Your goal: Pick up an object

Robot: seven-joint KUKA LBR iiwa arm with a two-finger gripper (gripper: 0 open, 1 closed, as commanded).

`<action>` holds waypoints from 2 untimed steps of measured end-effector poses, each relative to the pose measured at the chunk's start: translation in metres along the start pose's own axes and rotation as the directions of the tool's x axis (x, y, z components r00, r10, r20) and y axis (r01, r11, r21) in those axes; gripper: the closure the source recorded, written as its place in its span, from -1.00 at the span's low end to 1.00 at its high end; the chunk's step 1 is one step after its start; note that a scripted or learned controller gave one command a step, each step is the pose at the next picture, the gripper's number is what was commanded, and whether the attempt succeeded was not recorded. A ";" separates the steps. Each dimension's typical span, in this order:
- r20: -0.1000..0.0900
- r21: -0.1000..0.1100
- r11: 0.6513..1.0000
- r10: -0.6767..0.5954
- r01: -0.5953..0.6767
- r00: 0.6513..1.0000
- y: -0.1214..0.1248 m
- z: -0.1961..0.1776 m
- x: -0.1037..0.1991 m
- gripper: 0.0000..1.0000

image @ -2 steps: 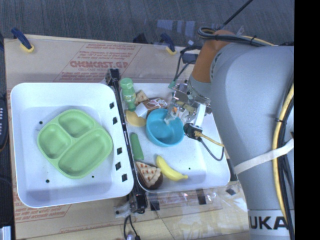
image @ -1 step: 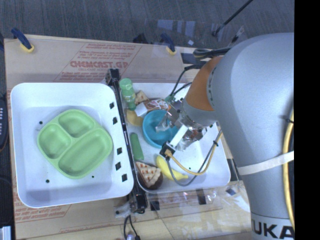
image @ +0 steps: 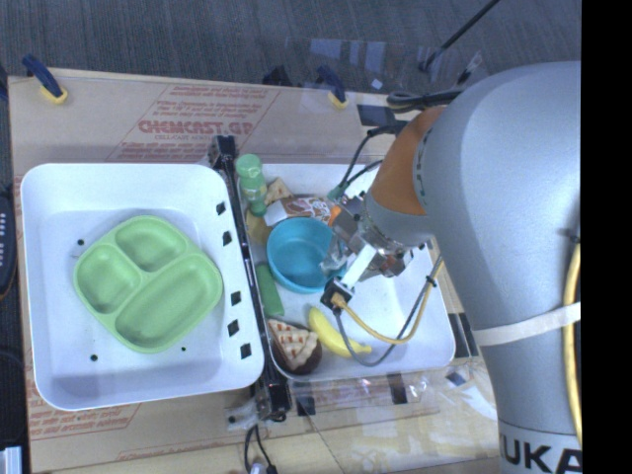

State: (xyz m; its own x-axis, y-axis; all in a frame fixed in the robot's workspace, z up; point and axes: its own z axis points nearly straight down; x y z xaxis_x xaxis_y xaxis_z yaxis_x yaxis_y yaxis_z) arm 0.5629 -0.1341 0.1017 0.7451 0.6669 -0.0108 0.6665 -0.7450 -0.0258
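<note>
The right bin holds a blue bowl near its middle. Along its left wall stand a green bottle and a green stick-shaped item. A yellow banana and a toasted sandwich wedge on a dark brown piece lie at the front. A printed packet lies behind the bowl. My gripper is low in this bin at the bowl's right rim, and the wrist hides its tips. I see nothing held.
The left bin contains a green divided plate. The grey arm covers the right side of the right bin. Black clips line the divider between the bins.
</note>
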 end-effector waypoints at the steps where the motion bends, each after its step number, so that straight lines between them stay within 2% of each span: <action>1: -0.021 -0.024 0.994 0.103 -0.103 0.994 -0.029 0.007 -0.027 1.00; 2: -0.011 -0.018 0.994 0.105 -0.105 0.994 -0.031 0.011 -0.030 -1.00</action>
State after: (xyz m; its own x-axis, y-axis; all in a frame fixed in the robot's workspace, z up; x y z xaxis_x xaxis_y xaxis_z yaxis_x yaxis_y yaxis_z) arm 0.5194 -0.1307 0.0917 0.8112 0.5848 -0.0027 0.5848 -0.8112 -0.0063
